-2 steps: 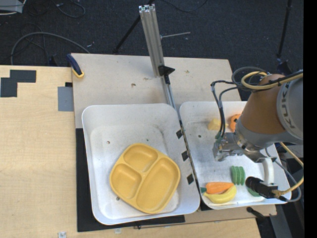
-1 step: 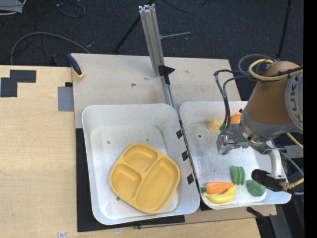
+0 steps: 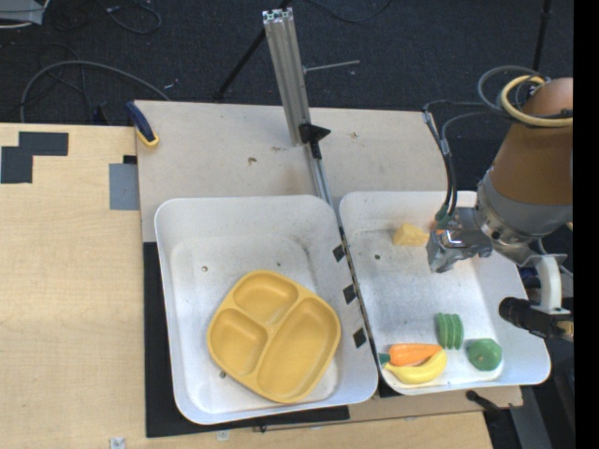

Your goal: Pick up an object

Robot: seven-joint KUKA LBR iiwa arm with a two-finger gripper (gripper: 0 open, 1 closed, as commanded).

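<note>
In the right bin (image 3: pixel 412 288) lie a pale yellow lump (image 3: pixel 409 236) near the back, a ridged green piece (image 3: pixel 449 330), a round green piece (image 3: pixel 484 354), an orange carrot (image 3: pixel 415 354) and a yellow banana (image 3: pixel 418 371) at the front. My gripper (image 3: pixel 445 250) hangs over the right bin's back right part, just right of the pale yellow lump and apart from it. Nothing shows between its fingers. The arm's grey wrist and orange band rise behind it at the right edge.
The left bin (image 3: pixel 187 251) holds a yellow divided plate (image 3: pixel 273 335). An upright metal post (image 3: pixel 290 82) stands behind the wall between the bins. Black clips (image 3: pixel 351 293) sit along that wall. A wooden surface (image 3: pixel 65 288) lies to the left.
</note>
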